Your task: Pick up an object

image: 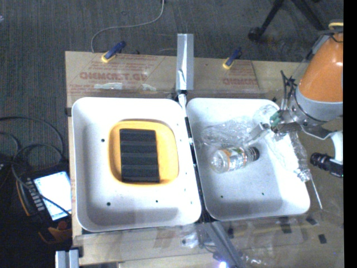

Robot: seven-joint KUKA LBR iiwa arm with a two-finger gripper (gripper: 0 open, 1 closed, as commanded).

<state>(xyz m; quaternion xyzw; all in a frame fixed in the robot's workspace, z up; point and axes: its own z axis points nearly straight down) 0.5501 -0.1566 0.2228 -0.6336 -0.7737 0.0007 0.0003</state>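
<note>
Arm (323,77): It is grey with an orange band. It comes in from the right side and leans over the right bin.

Gripper (277,121): It sits low over the top right corner of the right bin. I cannot tell if it is open or closed. The clear plastic around it makes it hard to see.

Bottle (233,158): It is a clear bottle with a dark cap. It lies on its side in the right bin, below and to the left of the gripper, near it. The cap end points toward the gripper. I cannot tell if the gripper touches it.

Plastic (228,132): It is clear and crumpled. It lies just left of the gripper and above the bottle. More of it hangs over the bin's right rim.

Right bin (256,202): It is white and shallow. The gripper is over its far right part.

Left bin (89,194): It is white too. It is well away to the left of the gripper.

Yellow tray (170,152): It lies in the left bin, far left of the gripper. It has a black ribbed block (139,155) inside it.

Clamps (113,51): They are blue and yellow. They sit on the board behind the bins.
</note>
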